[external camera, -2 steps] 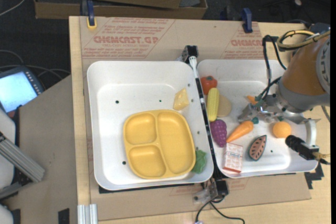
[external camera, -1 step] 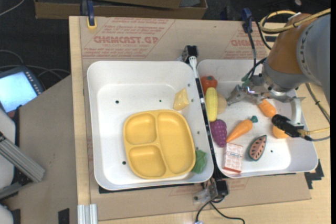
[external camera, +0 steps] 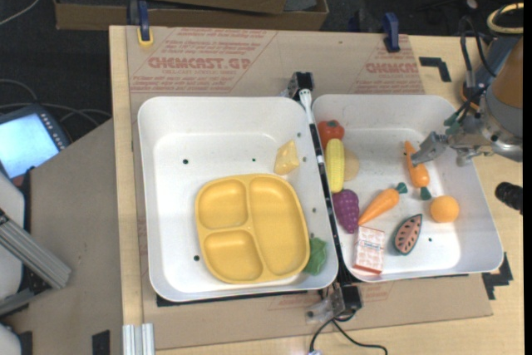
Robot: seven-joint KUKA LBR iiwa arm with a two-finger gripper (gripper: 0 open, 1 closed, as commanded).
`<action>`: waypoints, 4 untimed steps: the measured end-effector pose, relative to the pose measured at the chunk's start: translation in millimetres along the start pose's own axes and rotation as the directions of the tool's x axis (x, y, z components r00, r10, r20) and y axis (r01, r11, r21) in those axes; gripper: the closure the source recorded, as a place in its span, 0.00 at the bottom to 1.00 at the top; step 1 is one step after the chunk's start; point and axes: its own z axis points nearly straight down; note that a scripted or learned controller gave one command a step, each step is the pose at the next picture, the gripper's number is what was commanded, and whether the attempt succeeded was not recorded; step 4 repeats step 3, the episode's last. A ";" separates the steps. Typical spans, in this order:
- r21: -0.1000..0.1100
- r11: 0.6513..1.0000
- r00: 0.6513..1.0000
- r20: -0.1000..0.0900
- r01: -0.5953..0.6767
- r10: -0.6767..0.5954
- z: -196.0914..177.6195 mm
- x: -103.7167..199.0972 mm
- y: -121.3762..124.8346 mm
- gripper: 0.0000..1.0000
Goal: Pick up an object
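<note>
The right bin (external camera: 474, 253) holds several toy foods: a red tomato (external camera: 331, 130), a yellow corn cob (external camera: 334, 165), purple grapes (external camera: 346, 209), a carrot (external camera: 381, 204), a watermelon slice (external camera: 406, 233), an orange (external camera: 444, 209), a small orange carrot-like piece (external camera: 415, 165) and a red-and-white packet (external camera: 370, 248). My gripper (external camera: 447, 147) hangs over the right bin's upper right part, just right of the small orange piece and above the orange. Nothing shows held in it.
The left bin (external camera: 166, 179) holds a yellow divided plate (external camera: 250, 227), a pale yellow wedge (external camera: 287, 158) and a green leafy toy (external camera: 317, 255) at the plate's lower right. The arm (external camera: 507, 96) comes in over the right rim. Two clamps (external camera: 391, 32) hold the board's back edge.
</note>
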 end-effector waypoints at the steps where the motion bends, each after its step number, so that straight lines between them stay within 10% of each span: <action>1: 0.014 1.000 1.000 -0.009 0.007 -0.007 84.4 6.7 6.7 0.00; 2: 0.006 1.000 1.000 -0.006 0.007 -0.007 69.1 5.9 8.5 1.00; 3: 0.006 1.000 1.000 -0.009 0.013 -0.013 80.4 78.8 42.0 1.00; 4: 0.006 1.000 1.000 -0.009 0.013 -0.013 80.4 78.8 42.0 1.00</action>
